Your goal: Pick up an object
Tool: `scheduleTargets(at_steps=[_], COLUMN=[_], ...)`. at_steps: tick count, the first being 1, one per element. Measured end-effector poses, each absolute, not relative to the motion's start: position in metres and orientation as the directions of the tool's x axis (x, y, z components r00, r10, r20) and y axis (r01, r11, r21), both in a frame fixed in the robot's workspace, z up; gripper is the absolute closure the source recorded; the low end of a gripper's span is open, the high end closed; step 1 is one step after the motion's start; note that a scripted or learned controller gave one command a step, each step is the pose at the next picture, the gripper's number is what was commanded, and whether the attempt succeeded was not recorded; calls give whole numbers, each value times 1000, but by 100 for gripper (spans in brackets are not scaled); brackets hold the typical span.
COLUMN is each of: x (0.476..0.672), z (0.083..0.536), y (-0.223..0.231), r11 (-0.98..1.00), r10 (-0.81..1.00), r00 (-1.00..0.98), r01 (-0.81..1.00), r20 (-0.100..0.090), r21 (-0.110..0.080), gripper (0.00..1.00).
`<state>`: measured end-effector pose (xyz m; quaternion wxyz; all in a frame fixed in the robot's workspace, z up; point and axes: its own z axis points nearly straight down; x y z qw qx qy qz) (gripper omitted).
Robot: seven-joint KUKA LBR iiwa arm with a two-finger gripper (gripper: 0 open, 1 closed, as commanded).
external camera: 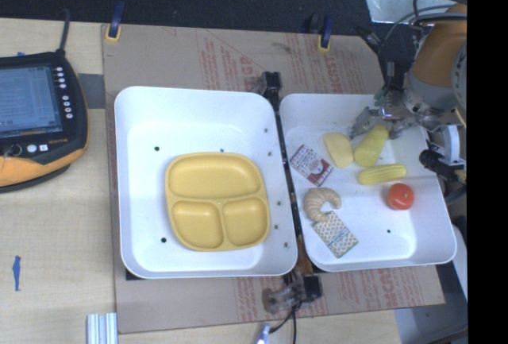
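The right bin [432, 247] holds several small things. Near its back lies a pale yellow bottle-shaped piece [370, 148], tilted, with a yellow wedge [339, 150] to its left and a yellow corn cob [382, 174] below it. A red tomato [400, 196] sits toward the right. A croissant [321, 202], a red-and-white packet [310, 165] and a patterned packet [334, 233] lie along the bin's left side. My gripper [382, 125] is low over the back of this bin, open, its fingers spread right at the upper end of the bottle-shaped piece. Nothing is held.
The left bin [143, 175] holds a yellow divided plate [216, 200]. A teach pendant [32, 116] lies on the bench at far left. The arm's orange band [436, 56] and cables hang over the right bin's back right corner.
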<state>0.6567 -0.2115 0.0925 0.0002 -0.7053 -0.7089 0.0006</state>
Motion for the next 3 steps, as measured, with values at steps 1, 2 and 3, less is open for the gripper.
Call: scheduleTargets(at_steps=[1,2,3], x=[657,656,657], z=[103,92,194], y=[-212,-142,-54], r11=[9,7,6], r10=[1000,1000,1000], r00=[-9,-7,-6], r01=[1000,1000,1000], r20=[-1,-1,1], r21=[-2,-4,0], gripper=[100,100,100])
